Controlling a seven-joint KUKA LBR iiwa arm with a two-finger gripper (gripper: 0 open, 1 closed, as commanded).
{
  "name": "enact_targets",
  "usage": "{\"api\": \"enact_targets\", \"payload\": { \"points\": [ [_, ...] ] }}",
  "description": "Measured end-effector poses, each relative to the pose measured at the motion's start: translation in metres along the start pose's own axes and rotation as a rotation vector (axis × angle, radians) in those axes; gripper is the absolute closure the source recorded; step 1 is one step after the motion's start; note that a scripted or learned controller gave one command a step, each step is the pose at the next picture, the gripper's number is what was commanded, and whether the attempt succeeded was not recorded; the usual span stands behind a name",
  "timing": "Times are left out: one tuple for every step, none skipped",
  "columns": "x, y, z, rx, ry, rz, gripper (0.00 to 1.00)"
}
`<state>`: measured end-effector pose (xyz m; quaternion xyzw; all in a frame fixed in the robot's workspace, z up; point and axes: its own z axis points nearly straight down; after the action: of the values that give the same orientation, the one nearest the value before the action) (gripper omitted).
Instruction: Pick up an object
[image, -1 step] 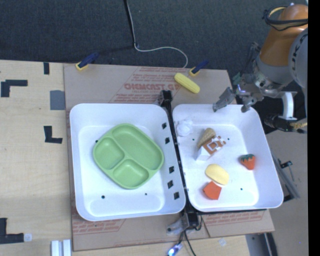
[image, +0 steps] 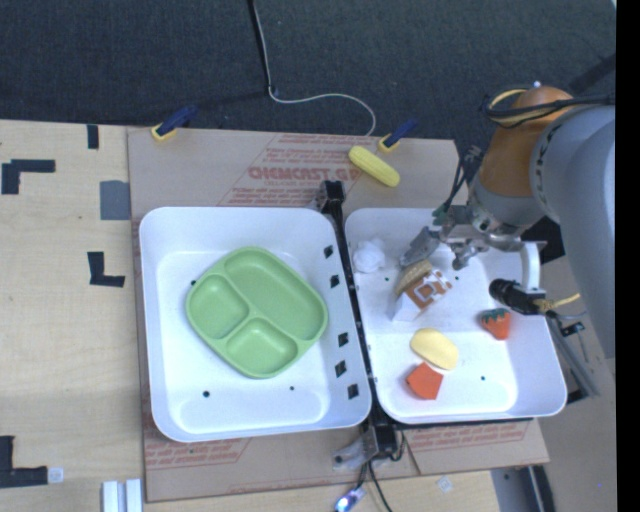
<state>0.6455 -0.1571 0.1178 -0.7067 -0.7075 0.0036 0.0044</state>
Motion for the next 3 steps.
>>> {"api": "enact_targets", "payload": {
  "points": [
    [0.011, 0.018, 0.035, -0.009, -0.003, -0.001, 0.00],
    [0.010, 0.017, 0.023, -0.010, -0.003, -0.002, 1.00],
    [0.035, -0.035, -0.073, -0.013, 0.000, 0.000, 1.00]
  ]
}}
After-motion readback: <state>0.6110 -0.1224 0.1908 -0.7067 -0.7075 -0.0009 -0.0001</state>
